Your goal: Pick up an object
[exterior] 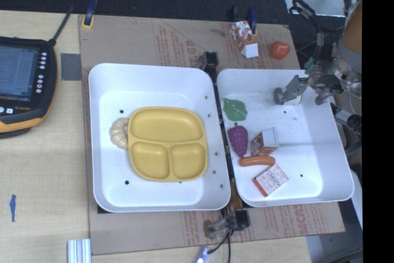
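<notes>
Over the right bin (320,132), near its upper right corner, the gripper (301,90) hangs with its two grey fingers spread apart and nothing between them. The bare white floor below and to the right of it leaves open room, since the bin's contents crowd along its left side. There a green leaf-shaped piece (234,109) lies near the left wall, a purple grape bunch (237,138) just below it, and a small brown-and-white box (265,140) just beside the grapes on the right. Under these a sausage (257,161) lies crosswise, and a red-and-white packet (270,180) sits near the bin's front edge; its printing is too small to read. The left bin (104,132) holds a yellow divided tray (167,143) with three compartments, and a tan pastry-like piece (119,132) touches the tray's left rim. Bare floor runs around the tray on all sides. Both bins rest on a cardboard sheet (154,40) with faint reddish print that cannot be made out. Beyond the bins on that sheet stand a small carton (243,35) and a red tomato-like ball (279,50). At the surface's far left sits a control pendant (24,83) with an orange rim.
</notes>
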`<state>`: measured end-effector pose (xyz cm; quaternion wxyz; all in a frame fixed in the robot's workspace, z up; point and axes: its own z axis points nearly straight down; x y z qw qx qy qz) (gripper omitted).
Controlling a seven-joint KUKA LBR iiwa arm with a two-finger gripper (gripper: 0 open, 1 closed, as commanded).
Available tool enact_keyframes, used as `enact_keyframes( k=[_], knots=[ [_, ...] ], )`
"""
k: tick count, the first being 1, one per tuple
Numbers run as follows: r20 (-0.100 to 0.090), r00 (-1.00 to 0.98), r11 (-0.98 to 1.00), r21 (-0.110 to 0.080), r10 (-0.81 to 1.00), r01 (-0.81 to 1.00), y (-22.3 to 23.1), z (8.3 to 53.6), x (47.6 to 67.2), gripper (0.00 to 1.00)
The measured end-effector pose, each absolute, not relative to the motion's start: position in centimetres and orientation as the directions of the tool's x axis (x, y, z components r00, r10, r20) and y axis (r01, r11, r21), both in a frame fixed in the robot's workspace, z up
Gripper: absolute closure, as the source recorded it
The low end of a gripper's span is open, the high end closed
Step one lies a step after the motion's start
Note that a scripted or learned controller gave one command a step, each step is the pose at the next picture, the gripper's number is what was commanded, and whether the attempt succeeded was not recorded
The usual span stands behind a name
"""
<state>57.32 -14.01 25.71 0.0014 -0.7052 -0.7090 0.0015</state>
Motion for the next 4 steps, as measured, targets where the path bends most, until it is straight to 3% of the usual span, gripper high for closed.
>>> enact_keyframes(
  k=[1, 2, 3, 4],
  knots=[
    [0.000, -0.005, 0.005, -0.006, 1.000, 1.000, -13.1, 17.5, 51.6, 0.00],
    [0.000, -0.006, 0.006, -0.006, 1.000, 1.000, -12.9, 9.1, 52.9, 0.00],
    [-0.001, -0.009, 0.009, -0.007, 1.000, 1.000, -13.0, 10.1, 52.9, 1.00],
    [0.001, -0.006, 0.006, -0.002, 1.000, 1.000, -4.4, 19.2, 56.2, 1.00]
  ],
)
